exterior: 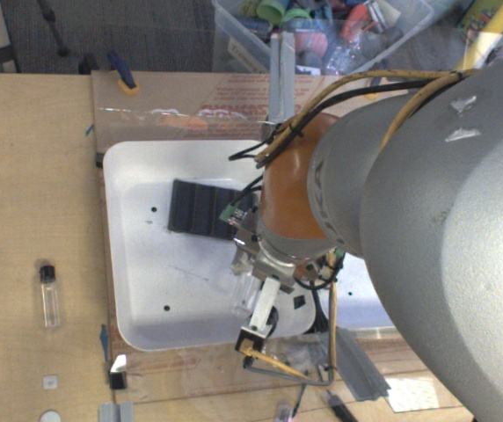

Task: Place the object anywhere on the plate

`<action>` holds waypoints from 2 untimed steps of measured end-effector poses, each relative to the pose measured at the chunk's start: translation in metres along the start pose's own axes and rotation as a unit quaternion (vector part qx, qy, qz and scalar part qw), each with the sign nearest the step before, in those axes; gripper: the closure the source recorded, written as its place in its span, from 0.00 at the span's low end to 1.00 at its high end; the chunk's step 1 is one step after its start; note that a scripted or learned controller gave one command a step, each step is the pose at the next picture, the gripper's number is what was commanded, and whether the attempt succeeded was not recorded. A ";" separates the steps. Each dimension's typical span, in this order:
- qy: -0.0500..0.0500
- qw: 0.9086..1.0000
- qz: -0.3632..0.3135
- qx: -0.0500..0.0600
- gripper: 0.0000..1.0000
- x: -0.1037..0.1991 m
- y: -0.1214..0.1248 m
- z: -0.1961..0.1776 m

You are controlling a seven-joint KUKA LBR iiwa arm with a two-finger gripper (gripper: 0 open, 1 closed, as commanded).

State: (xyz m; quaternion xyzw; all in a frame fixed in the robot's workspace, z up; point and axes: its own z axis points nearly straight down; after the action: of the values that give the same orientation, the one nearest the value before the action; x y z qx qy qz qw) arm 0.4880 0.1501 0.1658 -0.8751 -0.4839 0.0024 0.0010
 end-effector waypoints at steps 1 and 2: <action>0.000 0.980 0.200 0.001 1.00 0.038 -0.033 0.063; 0.002 0.992 -0.122 -0.004 1.00 -0.011 -0.001 0.068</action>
State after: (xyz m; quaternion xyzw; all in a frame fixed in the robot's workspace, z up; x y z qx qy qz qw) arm 0.4805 0.1411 0.0978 -0.8093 -0.5874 -0.0017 -0.0009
